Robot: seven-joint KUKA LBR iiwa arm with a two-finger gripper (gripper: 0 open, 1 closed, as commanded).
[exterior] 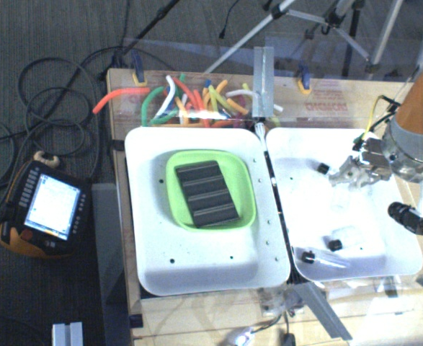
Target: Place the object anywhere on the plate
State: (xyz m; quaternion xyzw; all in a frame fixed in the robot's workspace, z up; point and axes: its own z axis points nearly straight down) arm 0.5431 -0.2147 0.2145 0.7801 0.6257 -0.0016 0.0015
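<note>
Nearest you, along the right bin's (355, 265) front edge, lie a small black piece (334, 244), a clear bit (348, 233) and a dark-tipped pen-like item (315, 258); what they are, you cannot tell. Look to the left bin (146, 215): the green plate (175, 171) sits in its middle, and the dark ridged block (207, 193) lies flat on it, slightly turned, inside the rim. At the right bin's far right, the gripper (355, 170) hovers low over the white floor, near another small black piece (322, 168). You see nothing between its fingers, but whether they are spread or pressed together cannot be told. Behind both bins, coloured cables (189, 99) tangle on the bench (326, 96).
</note>
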